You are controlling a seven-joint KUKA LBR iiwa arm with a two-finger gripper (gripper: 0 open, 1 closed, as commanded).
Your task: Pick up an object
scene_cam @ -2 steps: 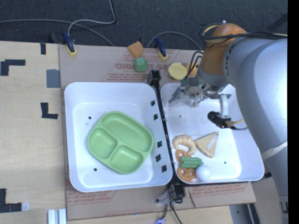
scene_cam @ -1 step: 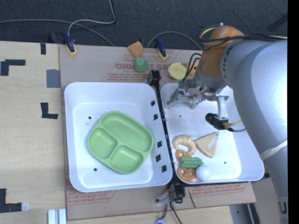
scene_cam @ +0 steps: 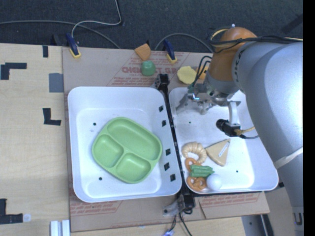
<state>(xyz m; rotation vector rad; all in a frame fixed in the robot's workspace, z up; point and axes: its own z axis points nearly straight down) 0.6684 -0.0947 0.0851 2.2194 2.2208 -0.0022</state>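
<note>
The arm (scene_cam: 266,82) bends down over the right bin (scene_cam: 246,181). Its hand (scene_cam: 201,101) hangs low there; I cannot tell if it is open. The red words on the cardboard (scene_cam: 118,73) are too blurry to read.

- I see a green divided plate (scene_cam: 127,150) lying in the left bin (scene_cam: 78,132).
- On the cardboard (scene_cam: 98,68) at the far side: orange block (scene_cam: 143,51), green lump (scene_cam: 148,68), yellow piece (scene_cam: 186,74), two blue clamps (scene_cam: 74,46).

We see a robotics lab test bench: two white bins (scene_cam: 78,132) sit on a cardboard sheet (scene_cam: 123,73) clamped by blue clips (scene_cam: 74,47) behind them, loose cables (scene_cam: 98,21) trail beyond the cardboard, black tape marks (scene_cam: 49,117) dot the wooden surface (scene_cam: 24,156) left of the bins.
</note>
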